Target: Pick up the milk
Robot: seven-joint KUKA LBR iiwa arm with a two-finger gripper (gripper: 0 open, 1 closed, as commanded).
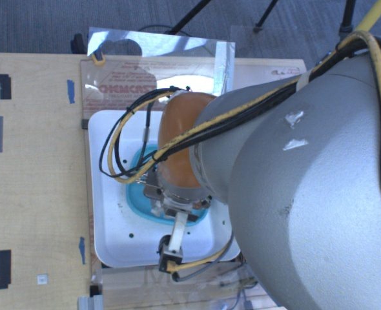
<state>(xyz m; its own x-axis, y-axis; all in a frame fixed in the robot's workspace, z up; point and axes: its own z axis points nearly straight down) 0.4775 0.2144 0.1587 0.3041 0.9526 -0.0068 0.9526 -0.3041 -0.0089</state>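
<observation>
One arm (294, 173) is reaching down into the white bin (106, 192), w/ gripper (170, 204) hanging over a teal round obj (136, 202). You're not seeing enough to tell grip state or milk posn; arm's blocking.
</observation>
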